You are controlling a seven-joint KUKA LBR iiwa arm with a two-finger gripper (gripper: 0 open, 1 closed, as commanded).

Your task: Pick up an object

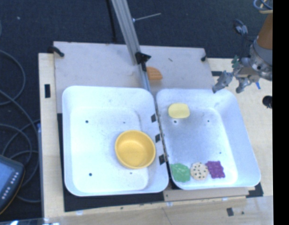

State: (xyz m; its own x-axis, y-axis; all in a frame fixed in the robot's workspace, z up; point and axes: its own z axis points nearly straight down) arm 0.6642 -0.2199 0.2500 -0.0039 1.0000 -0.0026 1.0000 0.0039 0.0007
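Near right bin [238,139]: green piece [181,172], cookie [199,171] and purple piece [215,169] lined up along the near wall, touching or nearly so. Probably light, small, likely toy food; crowded, awkward to pinch singly against the wall. Left bin [88,107]: yellow bowl [135,149], upright, stiff, slippery-looking; best taken by the rim. Farther in the right bin: yellow lump [179,110], alone, likely soft and light, easiest to grasp across its width. Beyond, on the table [46,125]: orange thing [154,74] beside a metal pole [128,29]. Far right: pincer [236,81] above the bin's corner, holding nothing; open or closed, cannot tell
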